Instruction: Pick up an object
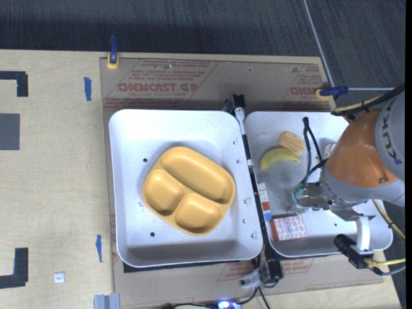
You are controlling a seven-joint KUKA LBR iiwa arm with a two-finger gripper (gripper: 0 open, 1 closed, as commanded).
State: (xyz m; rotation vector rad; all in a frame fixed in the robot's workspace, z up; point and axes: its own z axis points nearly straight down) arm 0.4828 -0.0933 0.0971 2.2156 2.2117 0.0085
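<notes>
The yellow tray (187,188) fills the left bin (125,134). Right of the tray, in the right bin (270,124), lie a banana (278,157), a sponge (292,143) and a card (289,226). Best descend squarely over the banana. The arm (360,163) hangs low above that bin, and the gripper (313,196) sits right of the tray; I cannot tell its finger state.

Dark grey carpet floor (193,11) lay beyond a light wood bench (51,192) marked with black tape (16,82) and blue tape (87,89).
</notes>
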